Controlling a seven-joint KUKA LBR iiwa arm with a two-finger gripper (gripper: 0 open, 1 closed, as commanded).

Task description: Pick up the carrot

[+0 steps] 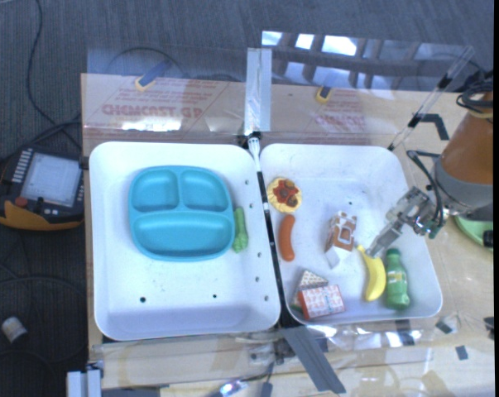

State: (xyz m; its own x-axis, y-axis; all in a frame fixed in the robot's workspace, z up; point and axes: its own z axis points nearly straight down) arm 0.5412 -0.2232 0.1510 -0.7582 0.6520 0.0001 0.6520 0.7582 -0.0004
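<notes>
One carrot (287,237) lies well left of jaws (387,238)

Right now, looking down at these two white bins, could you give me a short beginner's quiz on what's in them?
1. True or false: the blue plate lies in the left bin.
2. Which lies right beside the banana? A) green bottle B) small pizza C) carrot
3. Fill in: the gripper hangs above the ___ bin, just over the banana's upper end.

Key:
1. True.
2. A; the bottle lies along the banana's right side.
3. Right. The carrot lies further left, below the pizza, apart from the gripper.
</notes>
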